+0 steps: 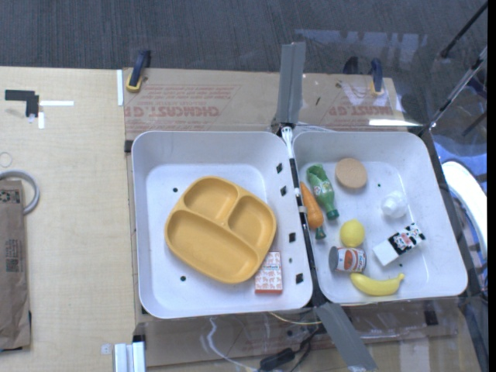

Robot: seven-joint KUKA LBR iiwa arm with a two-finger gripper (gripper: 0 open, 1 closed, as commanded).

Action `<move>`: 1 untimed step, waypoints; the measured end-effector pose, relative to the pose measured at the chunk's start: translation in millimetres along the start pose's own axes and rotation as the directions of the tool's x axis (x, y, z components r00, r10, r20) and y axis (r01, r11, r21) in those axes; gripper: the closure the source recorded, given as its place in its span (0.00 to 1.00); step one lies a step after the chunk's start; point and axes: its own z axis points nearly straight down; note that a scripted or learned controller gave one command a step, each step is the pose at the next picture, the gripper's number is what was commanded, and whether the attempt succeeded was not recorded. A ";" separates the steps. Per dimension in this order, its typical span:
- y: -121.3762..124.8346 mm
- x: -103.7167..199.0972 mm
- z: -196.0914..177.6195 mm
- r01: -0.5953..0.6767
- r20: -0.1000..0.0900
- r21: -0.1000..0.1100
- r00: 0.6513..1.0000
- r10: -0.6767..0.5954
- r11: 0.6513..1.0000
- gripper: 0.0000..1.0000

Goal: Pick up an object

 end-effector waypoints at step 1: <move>5.5 -0.9 0.2 -0.025 0.000 0.000 1.000 0.025 1.000 0.00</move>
